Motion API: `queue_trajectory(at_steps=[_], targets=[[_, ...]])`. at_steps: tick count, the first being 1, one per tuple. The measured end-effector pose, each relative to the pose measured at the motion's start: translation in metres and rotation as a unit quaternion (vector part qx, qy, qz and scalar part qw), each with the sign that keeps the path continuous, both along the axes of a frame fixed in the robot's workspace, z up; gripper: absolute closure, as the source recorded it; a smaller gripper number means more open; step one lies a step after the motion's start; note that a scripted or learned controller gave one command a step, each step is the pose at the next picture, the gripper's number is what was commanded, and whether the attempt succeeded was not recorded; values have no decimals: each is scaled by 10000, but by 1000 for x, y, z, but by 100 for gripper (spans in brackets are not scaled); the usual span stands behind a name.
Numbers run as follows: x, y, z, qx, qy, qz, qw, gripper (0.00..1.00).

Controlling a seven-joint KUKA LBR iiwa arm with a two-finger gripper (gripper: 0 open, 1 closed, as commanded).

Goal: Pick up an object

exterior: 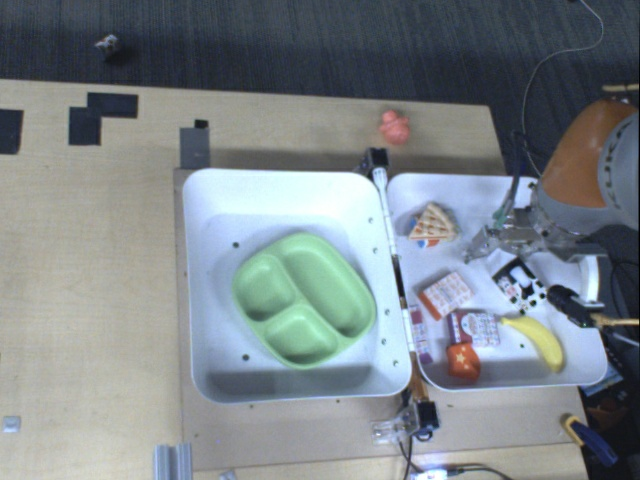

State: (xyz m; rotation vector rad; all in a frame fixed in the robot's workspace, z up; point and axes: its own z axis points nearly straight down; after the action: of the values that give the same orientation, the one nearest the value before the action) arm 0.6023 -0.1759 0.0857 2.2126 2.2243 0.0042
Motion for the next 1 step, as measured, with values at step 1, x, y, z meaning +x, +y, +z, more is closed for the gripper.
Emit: queue_trajectory(at_steps=[1], targets=[[2, 0, 12, -8, -33, 9, 10000, 100]])
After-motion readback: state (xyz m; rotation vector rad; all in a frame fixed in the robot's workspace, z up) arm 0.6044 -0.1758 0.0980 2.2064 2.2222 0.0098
